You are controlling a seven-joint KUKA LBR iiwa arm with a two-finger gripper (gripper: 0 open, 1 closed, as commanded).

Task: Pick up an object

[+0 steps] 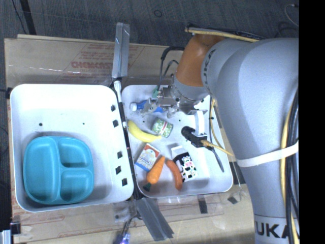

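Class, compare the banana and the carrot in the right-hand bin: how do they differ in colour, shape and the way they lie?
The banana is yellow; the carrot is orange. The banana curves, while the carrot is straight and tapers to a dark end. The banana lies nearer the bin's middle, beside a small green can; the carrot lies nearer the front wall, beside a small carton. Both are elongated toy foods lying flat in the right bin.

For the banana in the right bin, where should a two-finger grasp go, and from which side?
Probably the banana's middle, approached from above, with the closing direction across its narrow width. It lies flat and curved, its left side has bare bin floor, but the green can crowds its right end.
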